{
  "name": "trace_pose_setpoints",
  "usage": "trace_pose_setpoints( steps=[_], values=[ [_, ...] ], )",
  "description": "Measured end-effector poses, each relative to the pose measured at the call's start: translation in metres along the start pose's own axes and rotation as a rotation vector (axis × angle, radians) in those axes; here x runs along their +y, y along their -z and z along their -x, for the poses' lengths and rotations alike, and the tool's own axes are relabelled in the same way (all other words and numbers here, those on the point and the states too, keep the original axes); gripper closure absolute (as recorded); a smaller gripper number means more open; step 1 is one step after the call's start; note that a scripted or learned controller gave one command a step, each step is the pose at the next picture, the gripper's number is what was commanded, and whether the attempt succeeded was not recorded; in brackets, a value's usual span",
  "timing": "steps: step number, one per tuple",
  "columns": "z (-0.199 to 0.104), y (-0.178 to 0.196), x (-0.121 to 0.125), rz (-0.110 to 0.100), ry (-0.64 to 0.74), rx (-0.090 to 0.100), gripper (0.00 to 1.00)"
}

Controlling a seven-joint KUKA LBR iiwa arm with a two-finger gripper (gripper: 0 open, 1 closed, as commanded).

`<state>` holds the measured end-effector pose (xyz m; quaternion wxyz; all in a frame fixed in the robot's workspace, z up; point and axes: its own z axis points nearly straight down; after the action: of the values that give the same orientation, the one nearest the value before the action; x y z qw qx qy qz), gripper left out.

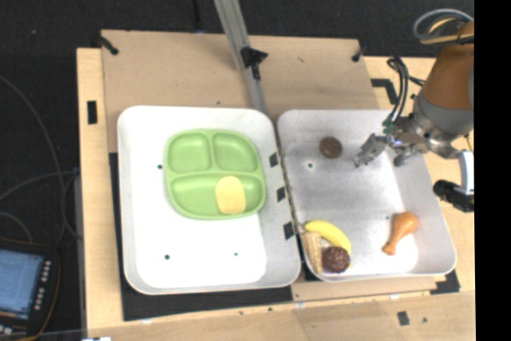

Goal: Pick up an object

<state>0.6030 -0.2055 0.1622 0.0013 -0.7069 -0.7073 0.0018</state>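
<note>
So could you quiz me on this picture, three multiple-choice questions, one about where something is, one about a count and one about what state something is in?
1. Where does the yellow piece lie?
A. in the large lower compartment of the green plate
B. in the right bin beside the banana
C. on the bare bench

2. How many items lie in the right bin?
A. two
B. four
C. seven

3. What is the gripper doing?
A. gripping the banana
B. hanging above the right bin with nothing between its fingers
C. resting on the green plate

Answers: 1 A, it sits in the plate's wide lower section. 2 B: the brown ball, the banana, the dark ball and the orange drumstick. 3 B, its fingers stand spread and bare near the brown ball.
</note>
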Motion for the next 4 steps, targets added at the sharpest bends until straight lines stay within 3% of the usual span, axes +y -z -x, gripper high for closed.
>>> trace_pose_setpoints(
  steps=[1,2,4],
  values=[
    [0.003,-0.062,-0.006,0.0,0.0,0.0,0.0],
    [0.004,-0.046,-0.003,0.008,-0.003,-0.002,1.0],
    [0.019,0.063,-0.006,0.011,-0.005,-0.003,1.0]
  ],
)
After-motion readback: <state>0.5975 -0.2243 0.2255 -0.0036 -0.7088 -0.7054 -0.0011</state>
